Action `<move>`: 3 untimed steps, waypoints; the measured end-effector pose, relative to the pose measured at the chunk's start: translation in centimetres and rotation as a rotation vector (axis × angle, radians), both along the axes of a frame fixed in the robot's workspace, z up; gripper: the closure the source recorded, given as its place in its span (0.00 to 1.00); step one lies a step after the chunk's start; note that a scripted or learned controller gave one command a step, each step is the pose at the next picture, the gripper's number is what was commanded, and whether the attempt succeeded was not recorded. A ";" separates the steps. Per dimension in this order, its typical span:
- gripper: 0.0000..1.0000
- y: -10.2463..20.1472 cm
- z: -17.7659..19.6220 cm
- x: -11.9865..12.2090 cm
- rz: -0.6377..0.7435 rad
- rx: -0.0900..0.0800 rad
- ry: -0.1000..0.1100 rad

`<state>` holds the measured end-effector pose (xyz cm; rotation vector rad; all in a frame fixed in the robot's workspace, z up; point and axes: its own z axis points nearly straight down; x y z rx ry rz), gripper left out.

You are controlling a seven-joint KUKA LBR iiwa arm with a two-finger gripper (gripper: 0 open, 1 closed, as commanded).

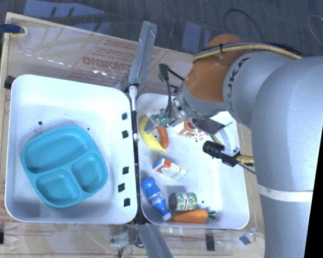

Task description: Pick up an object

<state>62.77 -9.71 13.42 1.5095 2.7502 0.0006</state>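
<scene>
Two shallow white bins are set side by side on the tabletop (59,50). The left bin (27,99) holds one light-blue tray (64,165) with three compartments. The right bin (231,208) holds the loose objects.

At the far left part of the right bin, one yellow banana-shaped piece (148,136) is seen, with one small orange, elongated piece (162,136) lying on it. The jaws of the gripper (164,120) are positioned directly above these two pieces; whether the jaws are spread or pressed together cannot be told, and no object is seen between them.

Near the middle of the right bin, one small white carton with red markings (170,169) is found. Towards the near side, one blue bottle (154,195) lies on its side, one small can with a green patterned label (183,201) lies just right of it, and one orange carrot (192,216) lies along the near wall, touching or almost touching the can. One flat white card with red print (192,131) is located below the wrist.

The grey arm (284,113) with its orange band (208,78) reaches in from the right.
</scene>
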 end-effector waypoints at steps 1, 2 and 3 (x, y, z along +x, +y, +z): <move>1.00 1.5 9.1 3.0 -0.098 0.000 0.001; 0.00 1.6 9.1 3.0 -0.098 0.001 0.002; 0.00 -0.8 0.4 2.9 -0.076 -0.002 -0.006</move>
